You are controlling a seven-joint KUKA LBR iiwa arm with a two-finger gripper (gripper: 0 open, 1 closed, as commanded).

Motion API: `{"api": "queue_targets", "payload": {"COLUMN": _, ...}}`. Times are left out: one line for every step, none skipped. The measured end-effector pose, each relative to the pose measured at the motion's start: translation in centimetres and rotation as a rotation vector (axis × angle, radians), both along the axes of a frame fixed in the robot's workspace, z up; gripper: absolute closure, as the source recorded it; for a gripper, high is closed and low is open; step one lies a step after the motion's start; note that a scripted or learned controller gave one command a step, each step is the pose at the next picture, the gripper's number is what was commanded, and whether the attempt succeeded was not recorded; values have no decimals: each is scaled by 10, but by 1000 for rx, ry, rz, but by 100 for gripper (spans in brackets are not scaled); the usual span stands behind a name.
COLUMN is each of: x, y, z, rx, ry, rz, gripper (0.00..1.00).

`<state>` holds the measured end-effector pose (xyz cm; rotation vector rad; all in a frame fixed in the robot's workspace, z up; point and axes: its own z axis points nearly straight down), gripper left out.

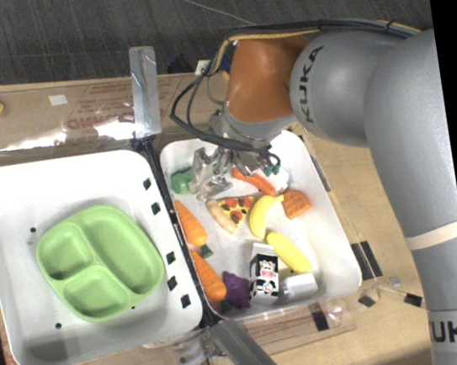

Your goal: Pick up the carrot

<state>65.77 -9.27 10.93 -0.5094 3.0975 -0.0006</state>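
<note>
Two orange carrots lie along the left wall of the right bin. One carrot sits mid-wall, just below a green piece. The other carrot lies nearer the front, beside a purple toy. My gripper hangs low over the back of the right bin, just right of the green piece and above the upper carrot. An orange-red piece lies just to its right, under the wrist. Nothing is seen held in the gripper.
The right bin also holds a pizza slice, two bananas, a brown toast-like piece, a black-and-white carton and a white block. A green divided plate sits in the left bin.
</note>
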Motion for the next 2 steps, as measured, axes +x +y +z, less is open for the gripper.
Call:
{"api": "queue_targets", "payload": {"x": 1, "y": -7, "z": -10, "rx": -1, "ry": -2, "rz": 24, "gripper": 100}}
{"api": "queue_targets", "payload": {"x": 0, "y": 0, "z": -6, "rx": 0, "ry": 2, "rz": -79, "gripper": 100}}
